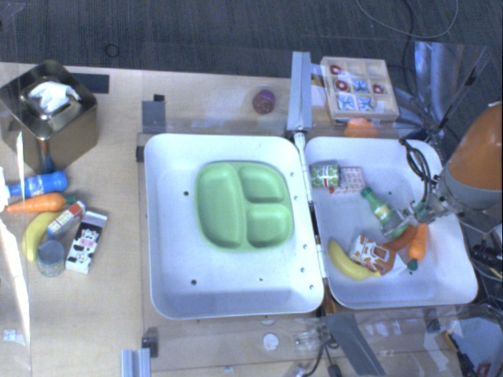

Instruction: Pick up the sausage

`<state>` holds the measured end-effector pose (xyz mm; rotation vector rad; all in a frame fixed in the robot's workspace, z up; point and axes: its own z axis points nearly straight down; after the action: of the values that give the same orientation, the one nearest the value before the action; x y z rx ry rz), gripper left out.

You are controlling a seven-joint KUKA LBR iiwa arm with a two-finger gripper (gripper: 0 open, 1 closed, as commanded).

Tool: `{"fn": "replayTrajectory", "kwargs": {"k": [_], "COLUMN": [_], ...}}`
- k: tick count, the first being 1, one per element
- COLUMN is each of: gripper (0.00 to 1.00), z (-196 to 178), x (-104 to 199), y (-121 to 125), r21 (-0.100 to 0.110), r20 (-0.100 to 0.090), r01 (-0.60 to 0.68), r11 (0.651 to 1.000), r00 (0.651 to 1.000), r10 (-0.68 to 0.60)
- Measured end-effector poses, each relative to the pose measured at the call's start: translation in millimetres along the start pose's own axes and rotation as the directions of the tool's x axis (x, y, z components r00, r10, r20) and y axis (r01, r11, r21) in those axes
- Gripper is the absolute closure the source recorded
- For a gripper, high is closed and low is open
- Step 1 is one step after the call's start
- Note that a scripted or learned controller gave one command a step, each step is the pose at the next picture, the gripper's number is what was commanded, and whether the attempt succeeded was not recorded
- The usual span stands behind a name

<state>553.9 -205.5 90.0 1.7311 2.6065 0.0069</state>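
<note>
arm (471, 171): grey body, entered at right edge, partly cut off by frame
band (481, 151): orange, rounded, bulged like a dome above wrist
wrist (456, 191): grey collar below band, narrowed toward tool end
cable (416, 163): black, thin, looped beside wrist
gripper (414, 213): small, dark metal with pale glints, too blurred for detail
screws and markings: too small to tell
surface: smooth, slightly glossy on band, matt on grey parts
</note>
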Motion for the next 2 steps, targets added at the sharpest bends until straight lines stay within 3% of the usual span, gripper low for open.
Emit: {"fn": "replayTrajectory", "kwargs": {"k": [1,2], "gripper": [0.00,0.00], "z": [-0.6,1.6], "x": [63.3,-10.4], "y": [11.3,29.5], "r21": [-0.003,0.004], "r20": [-0.001,-0.002], "r01": [-0.154,-0.468], "r11": [0.988,0.883], "r00": [0.988,0.883], "r10": [0.154,0.468]}}
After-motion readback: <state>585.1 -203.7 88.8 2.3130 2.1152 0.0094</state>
